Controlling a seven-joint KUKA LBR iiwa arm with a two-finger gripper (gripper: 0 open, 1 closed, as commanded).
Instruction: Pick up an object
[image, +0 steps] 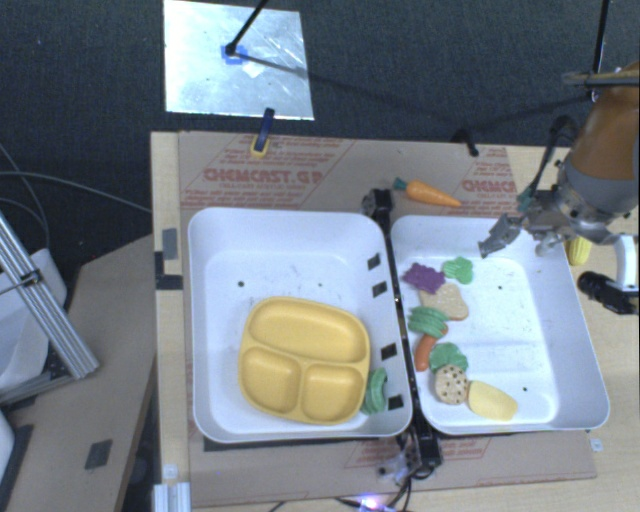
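Several toy foods (440, 305) lie crowded in the right bin (560, 340) — claw (518, 232) hangs open and empty above its far edge. Risk: a descent pinches two pieces, or slips between them.

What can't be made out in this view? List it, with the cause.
- Gripper: blurred, so the fingers' state is unclear.
- Arm: cut off by the right edge.
- Green piece in the left bin: partly behind the yellow tray; kind unclear.
- Orange piece in the right bin: top under a green piece.
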